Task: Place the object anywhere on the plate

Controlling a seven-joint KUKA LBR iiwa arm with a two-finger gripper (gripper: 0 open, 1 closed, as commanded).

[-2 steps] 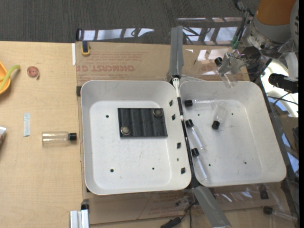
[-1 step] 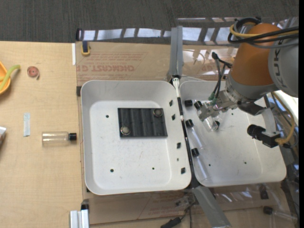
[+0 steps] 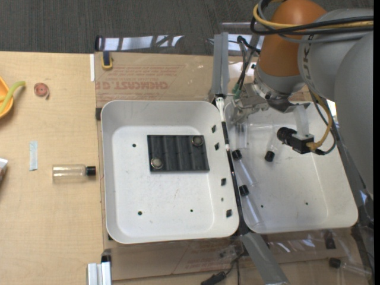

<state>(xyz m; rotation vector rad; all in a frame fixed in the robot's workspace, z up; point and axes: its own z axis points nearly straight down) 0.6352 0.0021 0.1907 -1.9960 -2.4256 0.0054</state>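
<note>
Wood-tone bench top [image 3: 53, 218] at far left carries an orange item [image 3: 5, 98] at the edge, a small red disc [image 3: 40, 89], a pale strip [image 3: 33, 156] and a clear vial [image 3: 72, 171] w/ black cap lying on its side. Next over, left bin [image 3: 119, 218] holds the black ridged plate [image 3: 178, 153], flat, a bit above bin centre; two small round bits sit on it, one [image 3: 157, 163] at lower left corner, one [image 3: 198, 141] at upper right. Right bin [image 3: 309, 212] has a small dark object [image 3: 269, 156] on its floor, apart from the plate, and I can't say for sure it's the task piece. Arm [image 3: 285, 34] comes in from upper right, orange band up top, wrist pointing down over the right bin's upper left corner, cables looping round it. Gripper [image 3: 240, 114] sits low, close to the wall btwn the bins; can't tell from my feed whether it's spread or closed, or if it grips anything.
</note>
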